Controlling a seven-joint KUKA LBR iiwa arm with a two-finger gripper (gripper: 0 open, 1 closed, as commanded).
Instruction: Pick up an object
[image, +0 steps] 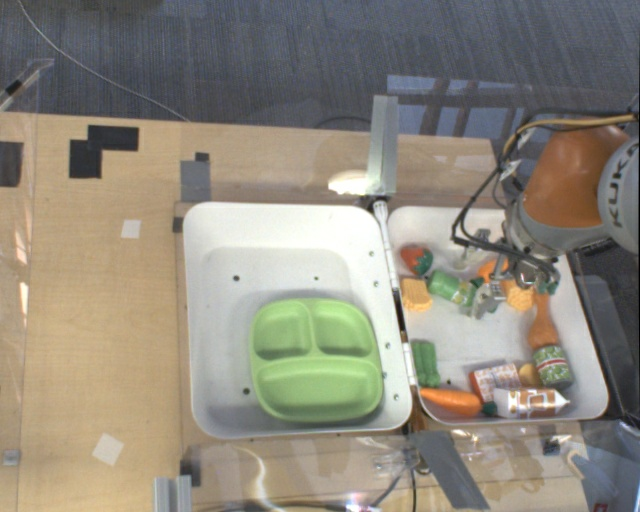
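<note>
Scene: a grey KUKA arm with an orange band (570, 190) reaches in from the right over the right-hand white bin (590, 395); the left-hand bin (210, 300) holds a green divided plate (315, 358).

Gripper: the gripper (487, 298) hangs low over the upper middle of the right bin, its metal fingertips (483, 305) pointing down into a knot of toy food; a black cable (470, 215) loops beside the wrist.

Nearest object: a small green bottle-like piece (450, 288) lies just to the left of the fingertips, its long axis running roughly left to right across the bin and a little downward toward the gripper.

Other neighbours: an orange-yellow piece (520, 297) sits just right of the fingers; a yellow block (415, 296) lies further left; a red and green piece (417, 260) sits above that.

Fingers: appear set narrow, with a slight gap; nothing can be seen clamped between them; whether they touch the green piece is too fine to tell.

Farther stock: a brown bottle (545, 340), a small can (495, 380), a carrot (450, 402) and a green pepper-like piece (426, 362) lie well apart, toward the near edge of the bin.

Judgement: the pick seems not yet secured; the green piece looks the likeliest target, needing a short shift left and a grip across its short side.
</note>
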